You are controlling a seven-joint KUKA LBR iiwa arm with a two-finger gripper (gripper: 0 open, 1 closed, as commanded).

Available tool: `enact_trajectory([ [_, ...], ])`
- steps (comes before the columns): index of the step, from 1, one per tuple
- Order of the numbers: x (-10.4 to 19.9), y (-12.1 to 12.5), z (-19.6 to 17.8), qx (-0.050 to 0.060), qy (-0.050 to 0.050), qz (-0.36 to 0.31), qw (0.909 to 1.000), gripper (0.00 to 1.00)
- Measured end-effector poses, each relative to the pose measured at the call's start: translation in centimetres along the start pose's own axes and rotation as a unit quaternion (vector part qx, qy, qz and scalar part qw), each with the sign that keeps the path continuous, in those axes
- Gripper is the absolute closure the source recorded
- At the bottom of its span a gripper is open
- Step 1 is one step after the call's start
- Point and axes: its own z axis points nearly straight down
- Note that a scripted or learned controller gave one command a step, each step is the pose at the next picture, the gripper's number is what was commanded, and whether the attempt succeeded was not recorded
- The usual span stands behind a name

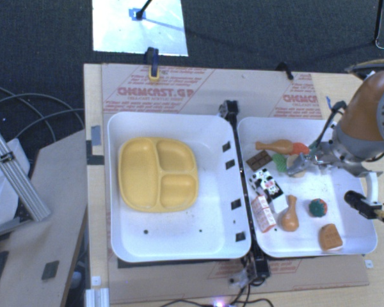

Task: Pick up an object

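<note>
The grey arm with its orange band reaches into the right white bin (355, 238), and its jaws (299, 165) hang low by the bin's far side, over a small green plastic piece (280, 162); I cannot tell whether they are parted or closed. Just beyond them lies a tan plastic drumstick with an orange-red end (281, 146), long axis crosswise to the arm's reach, likely the nearest target. A round green ball (317, 207) sits well nearer the camera.
</note>
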Motion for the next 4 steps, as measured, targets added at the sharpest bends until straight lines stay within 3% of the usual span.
enact_trajectory([
  [1, -2.6, 5.3, 1.3, 0.002, 0.0, 0.002, 1.0, 0.0],
  [2, -2.5, -3.6, 1.4, 0.008, 0.002, 0.006, 0.9999, 0.0],
  [3, 2.6, -9.9, 1.3, 0.008, 0.003, 0.005, 0.9999, 0.0],
  [4, 2.3, -9.5, 0.2, 0.004, 0.001, 0.005, 1.0, 1.0],
])
